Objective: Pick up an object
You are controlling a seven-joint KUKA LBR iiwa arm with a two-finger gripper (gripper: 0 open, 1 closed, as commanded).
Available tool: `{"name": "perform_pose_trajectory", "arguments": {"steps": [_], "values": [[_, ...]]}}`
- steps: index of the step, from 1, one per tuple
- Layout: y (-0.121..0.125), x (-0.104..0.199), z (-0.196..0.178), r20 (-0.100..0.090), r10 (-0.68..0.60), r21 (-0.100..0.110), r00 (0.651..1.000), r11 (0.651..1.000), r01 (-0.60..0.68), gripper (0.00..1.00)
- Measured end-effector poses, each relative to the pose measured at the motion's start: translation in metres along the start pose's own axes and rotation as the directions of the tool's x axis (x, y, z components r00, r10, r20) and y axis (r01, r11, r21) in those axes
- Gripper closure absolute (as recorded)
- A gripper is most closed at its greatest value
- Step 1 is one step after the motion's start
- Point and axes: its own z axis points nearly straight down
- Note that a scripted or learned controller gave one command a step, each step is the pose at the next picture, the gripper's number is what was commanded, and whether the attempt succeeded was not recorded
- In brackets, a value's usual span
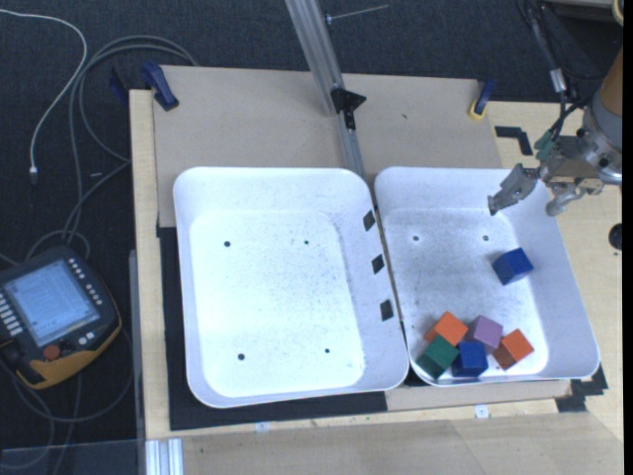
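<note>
1. The bench (257, 117) is a pale wood board on a dark carpeted floor; a black mat shows under the bins along their near edge.
2. Landmark: the right bin (435, 206), white and shallow, speckled with dark marks. The left bin (267, 285) touches it on its left side, with small black clips at the seam.
3. The gripper (532, 192) hangs over the right bin's far right corner, its fingers spread apart with nothing between them.
4. A blue cube (512, 265) lies alone in the right bin, below the gripper and near the bin's right wall.
5. In the right bin's near corner sits a tight cluster: an orange cube (450, 328), a purple cube (487, 331), a second orange cube (515, 347), a green cube (435, 355) and a small blue cube (471, 357), touching one another.
6. A metal rail (316, 47) slants from the top of the view down to the seam beside the right bin.
7. Blue clamps (158, 85) grip the bench's far edge, well left of the right bin.
8. A pendant (54, 310) with a lit screen lies on the floor far to the left, with cables (69, 97) looping above it.
</note>
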Motion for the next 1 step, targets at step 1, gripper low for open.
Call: {"name": "perform_pose_trajectory", "arguments": {"steps": [1], "values": [[0.0033,-0.054,0.1719,0.003,0.002,0.0,1.0,1.0,-0.002,0.0]]}}
